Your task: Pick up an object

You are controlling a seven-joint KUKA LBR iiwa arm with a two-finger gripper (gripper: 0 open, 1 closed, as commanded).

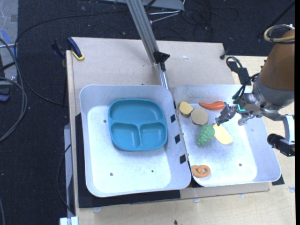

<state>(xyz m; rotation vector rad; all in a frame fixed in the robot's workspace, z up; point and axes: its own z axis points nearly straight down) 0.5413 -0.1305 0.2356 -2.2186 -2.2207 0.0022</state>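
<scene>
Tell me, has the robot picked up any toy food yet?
Not yet. The gripper is low in the right bin, just above the yellow piece and the green broccoli, with nothing lifted. The carrot, potato and pretzel lie untouched. Grabbing and lifting remain.

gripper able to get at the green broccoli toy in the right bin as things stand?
Probably yes. The gripper hovers just up and right of the green broccoli toy, with nothing lying over it. The yellow piece touches its right side and could crowd a finger.
</scene>
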